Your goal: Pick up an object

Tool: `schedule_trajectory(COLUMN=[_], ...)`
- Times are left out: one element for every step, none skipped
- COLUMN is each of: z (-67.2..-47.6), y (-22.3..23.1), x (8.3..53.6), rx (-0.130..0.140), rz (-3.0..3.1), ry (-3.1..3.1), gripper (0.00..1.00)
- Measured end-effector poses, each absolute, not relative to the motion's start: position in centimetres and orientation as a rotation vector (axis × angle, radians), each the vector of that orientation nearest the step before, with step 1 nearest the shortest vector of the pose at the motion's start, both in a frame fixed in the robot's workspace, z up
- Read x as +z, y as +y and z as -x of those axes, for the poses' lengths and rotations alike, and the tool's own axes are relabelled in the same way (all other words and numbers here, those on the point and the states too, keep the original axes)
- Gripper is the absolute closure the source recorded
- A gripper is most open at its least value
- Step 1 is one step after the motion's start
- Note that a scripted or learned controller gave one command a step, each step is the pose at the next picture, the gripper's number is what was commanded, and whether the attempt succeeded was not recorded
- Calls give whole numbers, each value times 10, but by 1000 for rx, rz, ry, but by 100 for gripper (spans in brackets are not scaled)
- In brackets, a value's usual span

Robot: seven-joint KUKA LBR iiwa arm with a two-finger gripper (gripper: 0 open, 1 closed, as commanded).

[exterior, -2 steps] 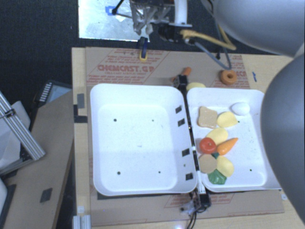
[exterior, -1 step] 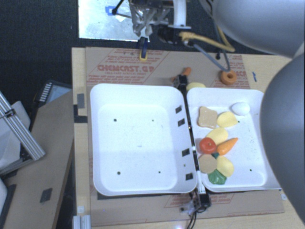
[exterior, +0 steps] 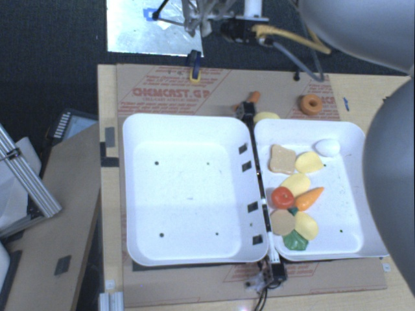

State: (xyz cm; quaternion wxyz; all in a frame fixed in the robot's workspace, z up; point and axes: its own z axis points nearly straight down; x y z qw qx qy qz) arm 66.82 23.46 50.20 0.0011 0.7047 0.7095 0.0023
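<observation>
- White left bin (exterior: 188, 193) has nothing in it for me to go after.
- Above it, past the counter (exterior: 162, 89), the gripper (exterior: 198, 15) hangs over a silver sheet (exterior: 139, 18); whether it is wide or narrow I cannot tell.
- Right bin (exterior: 343, 238) holds the pickings, bunched along its left half: bread (exterior: 283, 159), tomato (exterior: 282, 197), carrot (exterior: 308, 197), a green piece (exterior: 296, 241) and several yellow ones.
- An egg (exterior: 327, 148) lies a little apart, near the far rim.
- A donut (exterior: 311, 103) sits outside, beyond the bin.
- I judge this the approach step, nothing picked yet. Next I'd bring the gripper over the right bin and descend on the egg, the item with the most room around it.
</observation>
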Motion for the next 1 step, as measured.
schedule_trajectory(z=[-668], y=[234], x=[500], rx=[3], rz=[-2214], ry=[2227], gripper=[100])
